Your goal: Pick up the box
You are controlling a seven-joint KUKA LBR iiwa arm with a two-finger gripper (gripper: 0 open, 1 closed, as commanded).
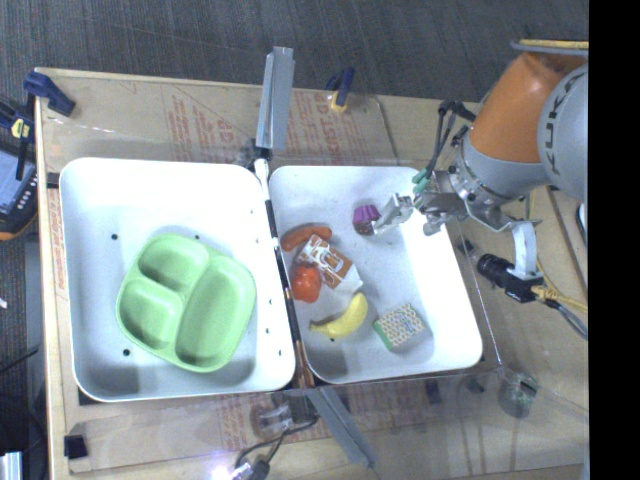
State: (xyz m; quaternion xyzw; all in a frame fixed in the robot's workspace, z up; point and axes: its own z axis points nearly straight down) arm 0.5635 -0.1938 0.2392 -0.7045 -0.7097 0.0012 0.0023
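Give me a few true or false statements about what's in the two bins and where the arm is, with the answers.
1. The green divided plate lies in the left bin. True.
2. The banana lies in the left bin. False: it lies in the right bin, near its front edge.
3. The box sits just right of the banana. True.
4. The pincer holds the box. False: it is at the right bin's far end beside a small purple item, well apart from the box.
5. The tomato is near the wall between the bins. True.
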